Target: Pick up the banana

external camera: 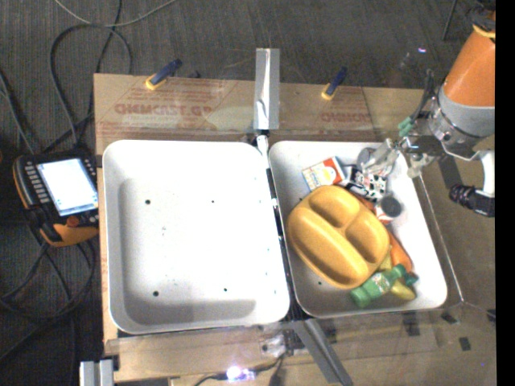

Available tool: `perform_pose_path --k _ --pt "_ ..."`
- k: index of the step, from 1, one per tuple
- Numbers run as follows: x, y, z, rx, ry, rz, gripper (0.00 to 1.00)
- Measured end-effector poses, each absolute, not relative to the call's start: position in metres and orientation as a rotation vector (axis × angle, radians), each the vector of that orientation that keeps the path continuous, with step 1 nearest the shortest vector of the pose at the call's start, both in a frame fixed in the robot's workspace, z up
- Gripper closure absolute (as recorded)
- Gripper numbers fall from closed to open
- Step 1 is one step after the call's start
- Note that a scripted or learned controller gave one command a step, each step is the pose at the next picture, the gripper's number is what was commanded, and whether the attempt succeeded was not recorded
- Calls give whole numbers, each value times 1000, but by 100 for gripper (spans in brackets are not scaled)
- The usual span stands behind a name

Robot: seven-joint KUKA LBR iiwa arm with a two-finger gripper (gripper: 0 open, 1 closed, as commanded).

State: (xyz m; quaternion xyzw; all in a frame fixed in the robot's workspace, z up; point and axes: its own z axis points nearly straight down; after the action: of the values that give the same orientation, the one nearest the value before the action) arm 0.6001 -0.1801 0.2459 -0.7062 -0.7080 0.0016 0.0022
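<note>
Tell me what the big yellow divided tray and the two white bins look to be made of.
Yellow tray: looks like moulded plastic, smooth and glossy, with soft highlights on its rounded compartments. White bins, left bin and right bin: probably thin formed plastic, matte to satin, with rounded rims and corners; coated metal cannot be ruled out.

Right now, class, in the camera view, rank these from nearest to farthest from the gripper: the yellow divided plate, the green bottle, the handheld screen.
Measured from the gripper:
1. Yellow divided plate, middle of the right bin, just below the gripper.
2. Green bottle, right bin's near corner.
3. Handheld screen, on the floor beyond the left bin.
</note>
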Motion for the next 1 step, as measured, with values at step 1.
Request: perform_pose_path --k 1 --pt "602 -149 129 -2272 -2162 4 0"
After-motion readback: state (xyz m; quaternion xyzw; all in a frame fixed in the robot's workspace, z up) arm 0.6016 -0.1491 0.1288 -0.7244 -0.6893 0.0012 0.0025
